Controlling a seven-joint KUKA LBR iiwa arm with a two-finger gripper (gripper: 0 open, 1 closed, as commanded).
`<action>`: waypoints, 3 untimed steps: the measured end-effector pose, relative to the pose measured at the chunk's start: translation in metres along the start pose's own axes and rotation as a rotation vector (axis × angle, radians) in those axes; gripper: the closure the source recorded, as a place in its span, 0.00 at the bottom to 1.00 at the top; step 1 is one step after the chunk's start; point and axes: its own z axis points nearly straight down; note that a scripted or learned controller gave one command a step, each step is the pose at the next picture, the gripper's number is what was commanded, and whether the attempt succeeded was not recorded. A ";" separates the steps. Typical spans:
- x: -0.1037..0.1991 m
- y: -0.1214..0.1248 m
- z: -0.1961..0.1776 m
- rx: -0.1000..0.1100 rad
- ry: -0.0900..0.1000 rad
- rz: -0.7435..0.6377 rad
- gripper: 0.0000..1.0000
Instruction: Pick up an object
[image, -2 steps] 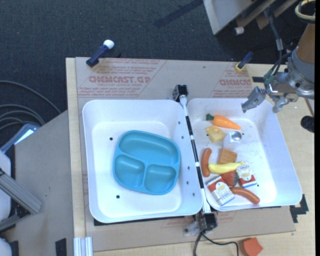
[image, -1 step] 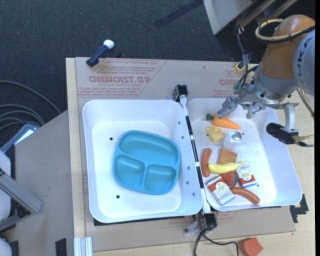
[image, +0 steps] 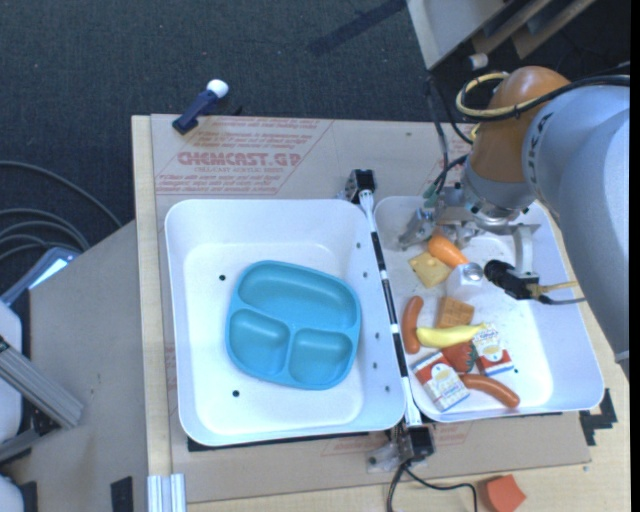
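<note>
Left bin (image: 190, 300): blue divided plate (image: 293, 325) flat in middle, wide, awkward to pinch

Right bin (image: 570, 370): toy food heap – red sausage (image: 411, 323) beside divider, yellow banana (image: 447, 335), cheese wedge (image: 430, 268), orange carrot (image: 448, 250), second sausage (image: 492, 390) near front

Gripper (image: 452, 228) low over bin's far end, just above carrot; likely target, but nothing seen between fingers, open or closed cannot tell

Carrot likely light, stiff, smooth plastic, may slip; best pinch across thick middle
</note>
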 end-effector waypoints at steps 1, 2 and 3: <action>0.000 0.000 -0.011 0.000 0.000 -0.001 1.00; 0.033 -0.035 -0.193 -0.004 -0.001 -0.001 1.00; 0.081 -0.078 -0.184 0.000 0.000 -0.001 1.00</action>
